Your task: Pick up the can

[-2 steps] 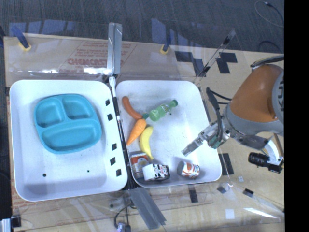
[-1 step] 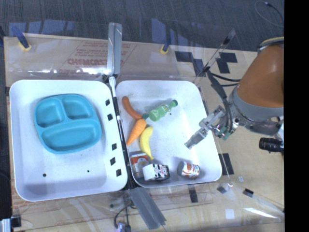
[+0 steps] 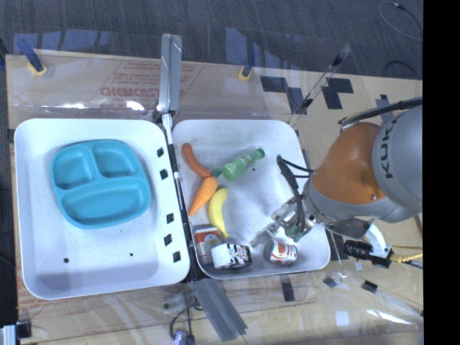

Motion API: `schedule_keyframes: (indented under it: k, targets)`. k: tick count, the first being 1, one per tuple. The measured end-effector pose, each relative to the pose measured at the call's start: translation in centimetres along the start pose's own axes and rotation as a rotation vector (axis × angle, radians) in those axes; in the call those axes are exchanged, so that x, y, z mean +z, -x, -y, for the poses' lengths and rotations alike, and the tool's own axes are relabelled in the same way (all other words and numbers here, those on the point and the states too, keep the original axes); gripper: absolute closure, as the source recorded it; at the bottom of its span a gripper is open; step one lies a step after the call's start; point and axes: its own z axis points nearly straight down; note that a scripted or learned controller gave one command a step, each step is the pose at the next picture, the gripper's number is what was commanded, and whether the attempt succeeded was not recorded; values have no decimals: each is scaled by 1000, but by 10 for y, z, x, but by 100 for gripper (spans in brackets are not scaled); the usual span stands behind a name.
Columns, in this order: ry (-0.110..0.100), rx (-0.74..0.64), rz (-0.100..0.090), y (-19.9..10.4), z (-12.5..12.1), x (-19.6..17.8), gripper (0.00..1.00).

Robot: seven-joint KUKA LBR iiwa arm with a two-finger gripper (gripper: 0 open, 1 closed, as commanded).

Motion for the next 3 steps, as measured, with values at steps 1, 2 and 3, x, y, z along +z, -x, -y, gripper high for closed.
schedule_keyframes:
  k: [1, 2, 3]
  targets:
    - [1, -40, 1, 10, 7, 22, 0]
    - [0, -86, 0, 10, 7, 22, 0]
    - [0, -92, 0, 10, 7, 22, 0]
